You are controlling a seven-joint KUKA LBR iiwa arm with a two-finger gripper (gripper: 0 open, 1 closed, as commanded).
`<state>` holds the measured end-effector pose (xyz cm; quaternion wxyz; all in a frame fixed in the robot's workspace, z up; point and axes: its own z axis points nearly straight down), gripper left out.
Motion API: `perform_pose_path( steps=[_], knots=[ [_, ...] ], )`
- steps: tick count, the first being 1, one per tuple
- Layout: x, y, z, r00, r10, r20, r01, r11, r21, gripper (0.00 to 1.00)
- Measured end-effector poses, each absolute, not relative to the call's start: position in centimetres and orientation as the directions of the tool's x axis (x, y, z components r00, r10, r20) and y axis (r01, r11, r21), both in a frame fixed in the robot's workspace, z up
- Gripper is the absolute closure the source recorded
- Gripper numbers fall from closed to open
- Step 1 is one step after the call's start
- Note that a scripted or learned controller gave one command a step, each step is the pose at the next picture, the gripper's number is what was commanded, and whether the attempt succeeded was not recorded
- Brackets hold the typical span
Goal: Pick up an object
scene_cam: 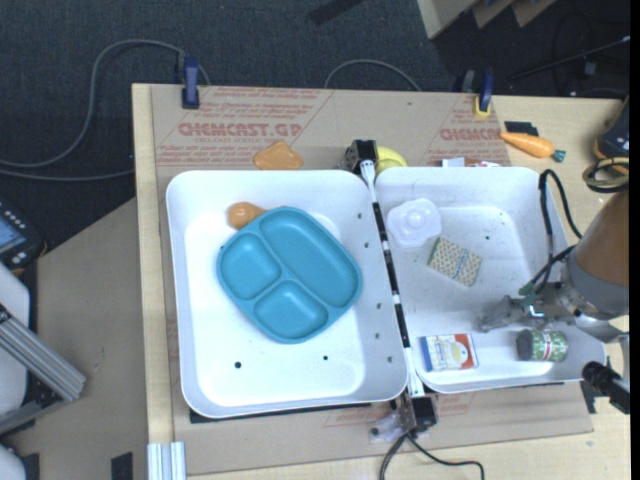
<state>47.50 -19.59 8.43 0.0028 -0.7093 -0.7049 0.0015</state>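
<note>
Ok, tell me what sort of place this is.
Most likely a robotics lab test bench: two white bins sit clamped on a protective-papered board, cables trail over dark carpet, and a robot arm reaches in over mixed small objects.

Red print on the brown bench board point(300, 118).
Read "CHEMCAST GP" at 12 o'clock above the left bin point(200, 298); repeated at 1 o'clock above the right bin point(500, 183), partly cut off. Smaller lines illegible.

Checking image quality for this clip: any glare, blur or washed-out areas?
Camera view: even lighting, blue tray sharp; white bins nearly blown out, so the clear lid hardly stands out; gripper soft and dim, jaws unreadable.
</note>
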Motion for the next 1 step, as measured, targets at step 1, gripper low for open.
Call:
perform_pose_path(
  steps=[1],
  knots=[
    [55.62,-21.07,8.52,-0.004,1.0,-0.003,1.0,0.004,0.007,0.0]
  ],
)
